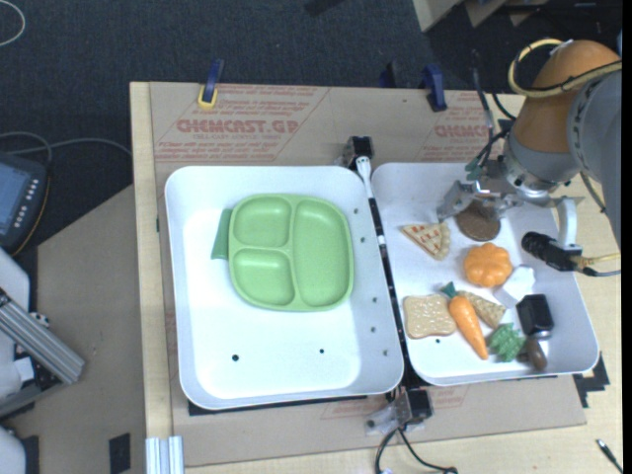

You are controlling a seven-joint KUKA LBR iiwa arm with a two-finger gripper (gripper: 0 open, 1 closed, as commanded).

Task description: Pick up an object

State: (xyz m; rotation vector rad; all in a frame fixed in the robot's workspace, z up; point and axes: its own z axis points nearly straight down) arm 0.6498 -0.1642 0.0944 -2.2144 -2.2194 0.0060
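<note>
a: what's on my screen? the gripper sits low in the right bin, over a brown round piece.
b: and left?
a: i see a green divided plate in the left bin.

Dark carpet, perhaps blue-grey

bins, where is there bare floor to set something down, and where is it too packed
Left bin: bare floor all around the green divided plate, widest along the near edge. Right bin: a bare strip at its far left corner, beside the waffle piece. Crowded around the claw, pumpkin, carrot and cracker.
</note>
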